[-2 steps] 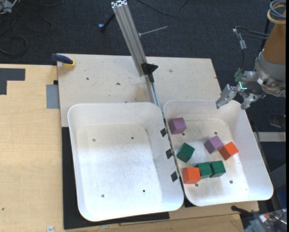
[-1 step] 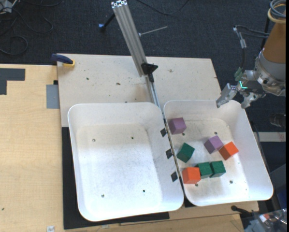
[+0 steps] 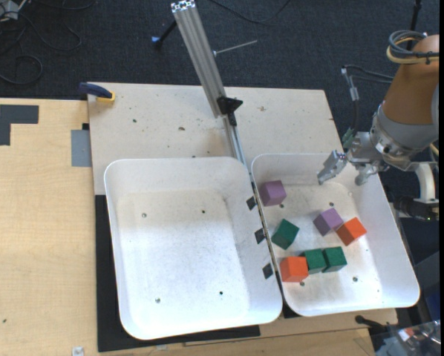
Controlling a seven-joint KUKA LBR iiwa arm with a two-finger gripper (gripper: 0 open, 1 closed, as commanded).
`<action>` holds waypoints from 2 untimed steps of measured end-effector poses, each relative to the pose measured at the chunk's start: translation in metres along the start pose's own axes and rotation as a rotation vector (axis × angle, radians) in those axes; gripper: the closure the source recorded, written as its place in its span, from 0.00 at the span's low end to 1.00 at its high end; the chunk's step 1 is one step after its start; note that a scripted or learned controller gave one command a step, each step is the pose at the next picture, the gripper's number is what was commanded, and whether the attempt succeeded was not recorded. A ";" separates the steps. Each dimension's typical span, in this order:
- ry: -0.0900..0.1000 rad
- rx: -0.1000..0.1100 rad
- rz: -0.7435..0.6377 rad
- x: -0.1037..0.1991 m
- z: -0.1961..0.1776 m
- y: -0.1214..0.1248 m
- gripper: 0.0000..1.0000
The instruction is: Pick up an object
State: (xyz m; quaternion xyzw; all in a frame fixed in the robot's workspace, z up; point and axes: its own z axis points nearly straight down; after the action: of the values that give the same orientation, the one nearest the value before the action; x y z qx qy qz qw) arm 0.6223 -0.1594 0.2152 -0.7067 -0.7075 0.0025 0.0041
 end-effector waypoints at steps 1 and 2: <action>0.000 -0.001 -0.002 0.001 0.057 0.009 0.00; 0.000 -0.001 -0.001 0.008 0.109 0.016 0.00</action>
State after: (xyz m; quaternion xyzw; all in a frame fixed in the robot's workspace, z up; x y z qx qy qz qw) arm 0.6369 -0.1516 0.1065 -0.7064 -0.7078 0.0023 0.0036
